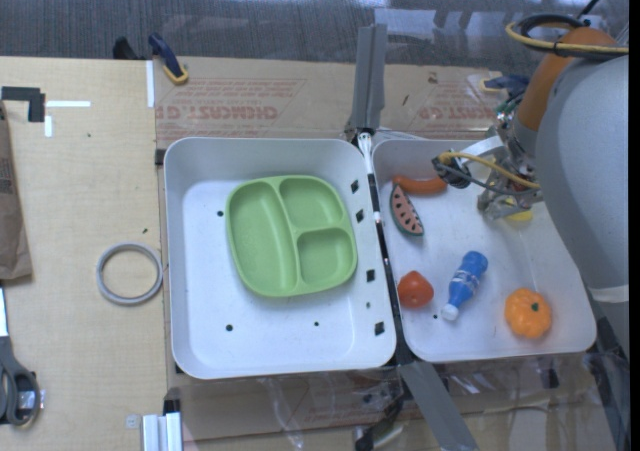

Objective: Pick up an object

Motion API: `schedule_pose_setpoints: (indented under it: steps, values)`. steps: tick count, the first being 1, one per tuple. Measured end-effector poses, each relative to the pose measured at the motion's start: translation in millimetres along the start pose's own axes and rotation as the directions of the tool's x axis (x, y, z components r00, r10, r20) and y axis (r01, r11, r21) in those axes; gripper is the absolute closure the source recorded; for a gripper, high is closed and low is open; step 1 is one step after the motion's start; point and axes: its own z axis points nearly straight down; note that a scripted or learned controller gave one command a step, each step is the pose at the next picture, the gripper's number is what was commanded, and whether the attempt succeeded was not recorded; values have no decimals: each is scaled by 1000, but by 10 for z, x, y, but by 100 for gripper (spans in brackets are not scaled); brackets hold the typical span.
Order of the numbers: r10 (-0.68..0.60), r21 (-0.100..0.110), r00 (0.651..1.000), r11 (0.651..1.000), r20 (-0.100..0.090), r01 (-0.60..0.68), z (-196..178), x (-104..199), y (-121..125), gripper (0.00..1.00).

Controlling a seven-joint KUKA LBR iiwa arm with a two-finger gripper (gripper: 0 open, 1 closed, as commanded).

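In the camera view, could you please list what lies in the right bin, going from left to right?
Watermelon slice and tomato nearly level at the left, then blue bottle, then small pumpkin. The carrot's place is unclear, so I leave it out.

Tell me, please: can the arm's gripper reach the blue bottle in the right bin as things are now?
Probably yes. The blue bottle lies flat on the right bin floor, apart from the tomato and the orange pumpkin. Nothing lies over it, and the gripper hangs in the same bin, up and to the right.
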Motion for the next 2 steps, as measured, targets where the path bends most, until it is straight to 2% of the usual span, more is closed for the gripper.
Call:
schedule_pose_setpoints:
  steps: [1, 2]
  values:
    - [1, 0, 1000, 1000, 0, -1, 1, -2, 2, 0]
    - [-5, 2, 1000, 1000, 7, 5, -52, 1, -6, 100]
